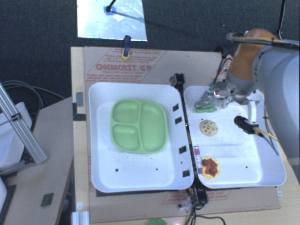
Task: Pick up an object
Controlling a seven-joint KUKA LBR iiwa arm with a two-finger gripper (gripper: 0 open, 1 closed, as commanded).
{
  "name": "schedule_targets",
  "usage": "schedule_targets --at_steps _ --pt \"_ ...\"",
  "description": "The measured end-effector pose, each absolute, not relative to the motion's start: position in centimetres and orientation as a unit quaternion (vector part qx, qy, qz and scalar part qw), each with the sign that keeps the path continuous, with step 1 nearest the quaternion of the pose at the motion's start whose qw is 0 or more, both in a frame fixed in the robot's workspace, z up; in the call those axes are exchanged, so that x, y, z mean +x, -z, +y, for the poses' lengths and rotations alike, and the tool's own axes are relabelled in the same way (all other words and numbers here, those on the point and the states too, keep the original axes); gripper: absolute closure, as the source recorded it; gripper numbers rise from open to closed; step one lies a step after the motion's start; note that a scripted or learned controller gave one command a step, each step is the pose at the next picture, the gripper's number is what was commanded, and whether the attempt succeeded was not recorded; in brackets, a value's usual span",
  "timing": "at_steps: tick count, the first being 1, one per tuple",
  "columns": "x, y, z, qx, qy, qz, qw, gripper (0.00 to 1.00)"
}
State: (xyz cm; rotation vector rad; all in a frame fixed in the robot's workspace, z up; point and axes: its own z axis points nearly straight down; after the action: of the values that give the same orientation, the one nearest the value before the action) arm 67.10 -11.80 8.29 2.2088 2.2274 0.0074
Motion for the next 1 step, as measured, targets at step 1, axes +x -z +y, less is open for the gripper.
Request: schedule_targets --at_steps 1 --pt "67.07 -8.85 -18.33 0.707 -0.0029 0.707 0.004 0.00"
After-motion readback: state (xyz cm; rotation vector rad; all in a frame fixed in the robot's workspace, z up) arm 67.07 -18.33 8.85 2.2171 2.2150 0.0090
